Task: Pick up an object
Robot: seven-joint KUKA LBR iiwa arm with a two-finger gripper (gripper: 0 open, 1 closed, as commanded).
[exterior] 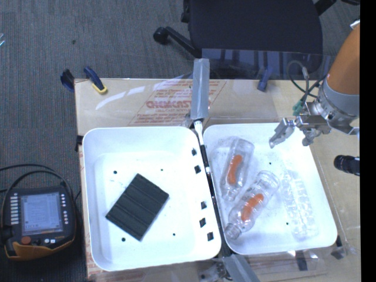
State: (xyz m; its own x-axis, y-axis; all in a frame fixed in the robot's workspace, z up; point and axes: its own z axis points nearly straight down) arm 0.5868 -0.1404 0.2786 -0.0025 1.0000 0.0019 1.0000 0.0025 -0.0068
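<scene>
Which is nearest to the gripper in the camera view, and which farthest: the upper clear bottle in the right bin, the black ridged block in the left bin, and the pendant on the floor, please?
Measured from the gripper above the right bin's far right corner:
1. Upper clear bottle, right bin, towards the divider.
2. Black ridged block, middle of the left bin.
3. Pendant, on the floor beyond the bench's left edge.

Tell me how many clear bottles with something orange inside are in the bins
2, both in the right bin: one clear bottle near the bin's upper left, another clear bottle just below it, lying slantwise. A third clear item to their right shows no orange.
</scene>
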